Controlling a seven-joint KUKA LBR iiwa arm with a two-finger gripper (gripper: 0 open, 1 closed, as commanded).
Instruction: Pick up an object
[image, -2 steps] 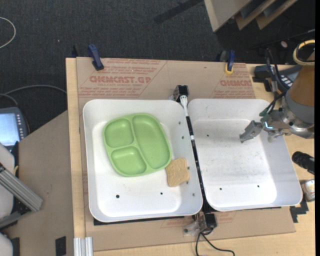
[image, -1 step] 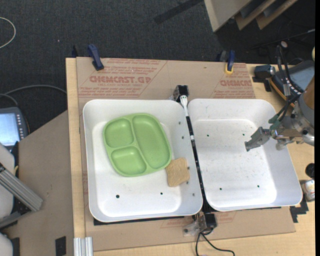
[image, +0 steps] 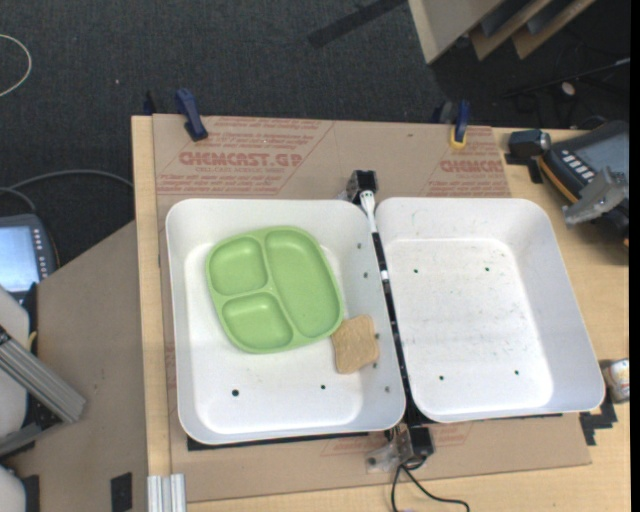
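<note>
We cannot tell the gripper's state as we judge the small tan piece (image: 355, 344), touching the green divided plate (image: 274, 289) in the left bin (image: 200, 400), the easier top-down pick.

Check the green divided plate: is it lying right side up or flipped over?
Right side up. The green plate lies flat in the left bin, its three compartments open upward, a tan piece by its lower right edge.

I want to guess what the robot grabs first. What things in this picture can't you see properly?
- Tan object, camera view: beside the green divided plate in the left bin; too small and blurred to tell what it is, or whether it touches the plate.
- Dark specks in the right bin: too small to identify.
- Grey device, right edge: cut off by the frame.
</note>
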